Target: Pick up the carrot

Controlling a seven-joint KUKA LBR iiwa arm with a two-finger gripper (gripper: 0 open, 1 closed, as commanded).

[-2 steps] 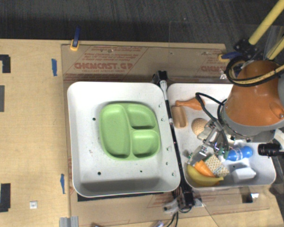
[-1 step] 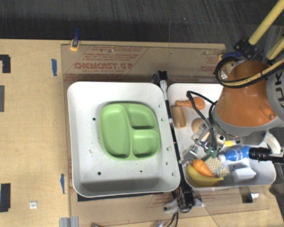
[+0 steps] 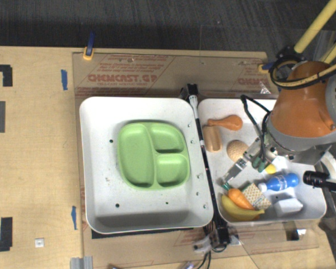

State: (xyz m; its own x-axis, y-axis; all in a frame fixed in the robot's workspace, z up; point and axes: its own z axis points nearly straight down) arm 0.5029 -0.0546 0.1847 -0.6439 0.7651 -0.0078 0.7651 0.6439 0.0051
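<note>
Right bin (image 3: 213, 167): tapered orange carrot (image 3: 240, 199) lies on curved yellow banana (image 3: 235, 211); jaws (image 3: 231, 178) at its 12 o'clock, state unclear.

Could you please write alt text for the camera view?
The gripper hangs just above the carrot, which lies on a banana in the right bin among other items. The left bin holds a green divided plate.

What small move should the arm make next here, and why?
Probably lower the pincer slightly toward the near side of the right bin: the carrot lies just below the tips, on the banana, and nothing is between the tips yet.
</note>
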